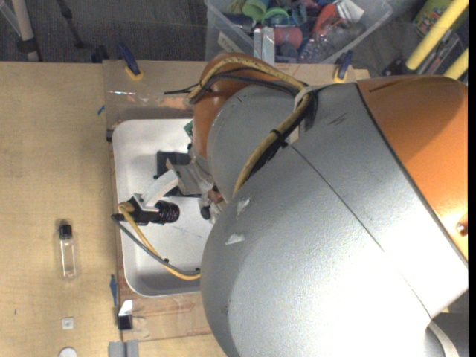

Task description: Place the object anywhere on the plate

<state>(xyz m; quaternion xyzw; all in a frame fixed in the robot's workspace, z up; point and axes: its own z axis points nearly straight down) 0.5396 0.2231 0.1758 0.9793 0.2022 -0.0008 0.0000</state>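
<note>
where the object is lying i cannot tell: the grey arm (320,222) is covering most of the bins. the jaws are hanging over the white bin (130,155), and whether they are open or closed i cannot tell. a black angular piece (169,160) is showing just beside them. further out, a clear vial (67,250) is lying on the desk (44,140). well behind the jaws, a clear tub (223,28) is holding colourful toys (290,6).

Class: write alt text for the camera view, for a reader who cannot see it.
A large grey robot arm with an orange band reaches from the right over a shallow white bin on a wooden bench. A clear vial lies on the bench left of the bin; a tub of colourful items stands behind.
</note>
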